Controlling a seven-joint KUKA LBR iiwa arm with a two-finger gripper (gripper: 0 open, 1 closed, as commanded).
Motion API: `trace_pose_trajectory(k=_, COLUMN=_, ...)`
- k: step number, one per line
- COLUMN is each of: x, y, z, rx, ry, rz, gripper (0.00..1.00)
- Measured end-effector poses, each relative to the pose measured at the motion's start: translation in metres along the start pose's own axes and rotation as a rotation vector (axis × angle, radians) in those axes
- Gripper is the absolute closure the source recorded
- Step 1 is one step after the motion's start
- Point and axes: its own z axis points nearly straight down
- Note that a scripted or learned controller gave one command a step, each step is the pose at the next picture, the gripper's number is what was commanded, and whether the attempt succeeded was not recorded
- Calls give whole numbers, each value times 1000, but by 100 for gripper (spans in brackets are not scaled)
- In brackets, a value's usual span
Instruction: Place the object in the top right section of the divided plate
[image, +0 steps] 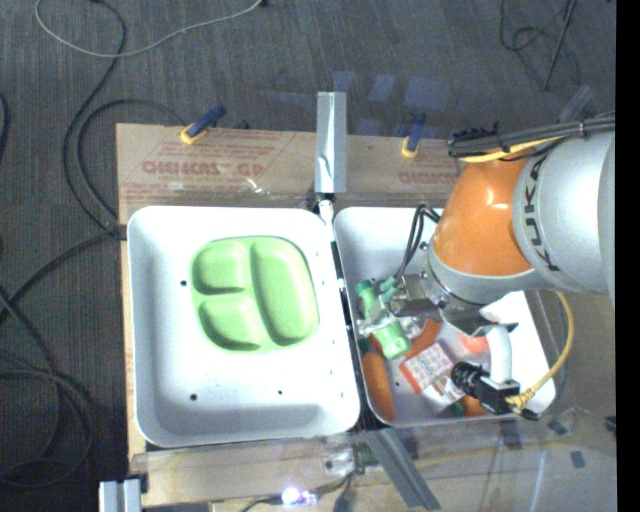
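Arm (560, 215): fat grey casing w/ black block lettering along its side. Broad glossy orange band (485, 225) above the wrist, rounded like a dome. Below that a grey metal wrist block w/ small fittings, detail too blurred to make out. Thin black cable loops down the band's left side. Yellow cable (560, 350) curves down the right side to a connector.

Divided plate (256, 295) in left bin (150, 400)
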Motion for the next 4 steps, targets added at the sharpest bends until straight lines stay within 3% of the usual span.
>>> trace_pose_trajectory(k=1, x=51, y=67, z=-11, rx=0, ry=-3, rz=-49, gripper=100)
trace_pose_trajectory(k=2, x=162, y=98, z=-89, rx=-2, ry=-6, rz=-230, gripper=100)
trace_pose_trajectory(k=3, x=112, y=85, z=-32, rx=0, ry=-8, rz=-105, gripper=100)
trace_pose_trajectory(k=4, x=78, y=88, z=-105, rx=-2, ry=-7, rz=-64, gripper=100)
